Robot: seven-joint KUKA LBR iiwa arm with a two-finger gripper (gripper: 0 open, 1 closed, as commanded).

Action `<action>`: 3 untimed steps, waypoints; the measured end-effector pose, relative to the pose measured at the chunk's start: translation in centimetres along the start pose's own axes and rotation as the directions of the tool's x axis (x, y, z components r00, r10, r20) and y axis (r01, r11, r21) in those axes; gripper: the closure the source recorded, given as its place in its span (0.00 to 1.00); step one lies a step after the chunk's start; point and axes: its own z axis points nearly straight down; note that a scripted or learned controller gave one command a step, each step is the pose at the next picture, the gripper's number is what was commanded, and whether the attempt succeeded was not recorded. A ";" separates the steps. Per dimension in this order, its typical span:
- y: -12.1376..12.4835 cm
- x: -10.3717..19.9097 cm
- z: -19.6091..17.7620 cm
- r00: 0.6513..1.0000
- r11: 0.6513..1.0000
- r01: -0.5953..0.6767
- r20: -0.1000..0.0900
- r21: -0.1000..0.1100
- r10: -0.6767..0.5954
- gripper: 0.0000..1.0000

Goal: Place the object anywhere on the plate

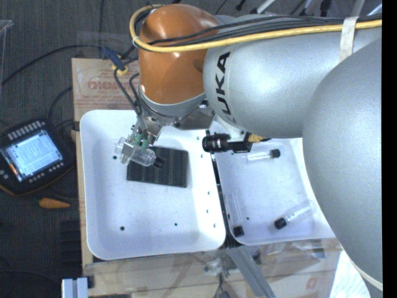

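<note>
Camera view, near edge first: we see two clear vials (291,217) in the right bin (310,231). Left of them, the dark plate (166,168) lies in the left bin (105,228). At its far-left corner the gripper (138,149) has its fingers closed on a clear vial (146,157).

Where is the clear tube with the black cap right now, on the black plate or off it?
Partly on: the clear tube lies at the black plate's upper left edge, beneath the gripper.
</note>
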 end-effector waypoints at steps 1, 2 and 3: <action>-3.0 7.1 -4.9 0.999 0.999 0.047 -0.001 0.001 -0.047 1.00; -3.0 7.1 -4.9 0.999 0.999 0.047 -0.001 0.000 -0.047 0.00; -3.2 7.1 16.0 0.999 0.999 -0.043 -0.004 0.003 0.043 0.00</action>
